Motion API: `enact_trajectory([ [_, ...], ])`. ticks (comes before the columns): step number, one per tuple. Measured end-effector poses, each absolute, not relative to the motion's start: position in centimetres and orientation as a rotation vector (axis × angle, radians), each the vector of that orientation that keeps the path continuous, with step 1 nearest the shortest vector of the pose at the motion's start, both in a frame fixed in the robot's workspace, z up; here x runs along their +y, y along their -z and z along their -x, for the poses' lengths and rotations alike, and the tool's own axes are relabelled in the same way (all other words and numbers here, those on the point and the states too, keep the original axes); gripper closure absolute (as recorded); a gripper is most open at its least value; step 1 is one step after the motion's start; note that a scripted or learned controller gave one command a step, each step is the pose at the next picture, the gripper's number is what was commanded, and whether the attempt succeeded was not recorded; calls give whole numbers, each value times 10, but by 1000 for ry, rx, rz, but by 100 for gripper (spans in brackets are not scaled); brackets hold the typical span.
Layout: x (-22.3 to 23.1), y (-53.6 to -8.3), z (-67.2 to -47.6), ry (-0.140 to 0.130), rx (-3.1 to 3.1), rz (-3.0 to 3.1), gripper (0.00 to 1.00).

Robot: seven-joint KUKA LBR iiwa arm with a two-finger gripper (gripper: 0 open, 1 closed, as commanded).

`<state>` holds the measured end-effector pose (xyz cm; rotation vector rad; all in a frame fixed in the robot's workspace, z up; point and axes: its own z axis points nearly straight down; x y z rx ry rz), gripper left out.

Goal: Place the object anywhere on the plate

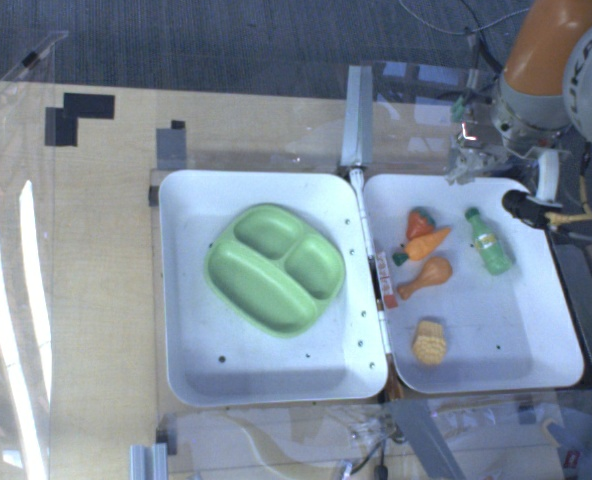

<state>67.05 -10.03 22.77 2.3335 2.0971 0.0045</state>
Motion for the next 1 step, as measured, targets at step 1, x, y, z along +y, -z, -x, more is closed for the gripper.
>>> enact_trajectory([
  [1,-105,-233,-671,-2,2138,-2296,100],
])
